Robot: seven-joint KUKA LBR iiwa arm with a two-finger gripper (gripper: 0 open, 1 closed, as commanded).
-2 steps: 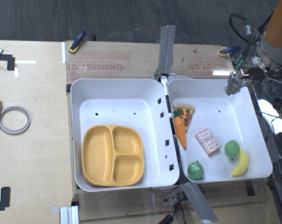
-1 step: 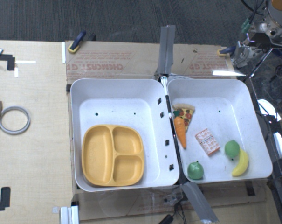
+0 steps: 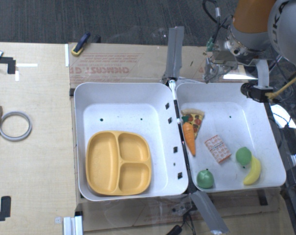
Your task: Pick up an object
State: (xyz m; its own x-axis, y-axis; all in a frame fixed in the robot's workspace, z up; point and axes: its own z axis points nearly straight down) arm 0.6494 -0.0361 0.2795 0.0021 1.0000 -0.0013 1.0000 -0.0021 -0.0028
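Two-finger gripper [image 3: 212,72] hung above right white bin's [image 3: 263,112] far rim; finger state unreadable. Orange toy carrot [image 3: 188,137] lay touching pizza slice [image 3: 194,119].

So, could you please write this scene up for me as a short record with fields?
left bin: yellow divided plate
right bin: pizza slice, carrot, pink cracker packet, two green fruits, banana
claw: above the right bin's far rim, nothing seen held
bench, left: tape roll
task state: no object lifted yet
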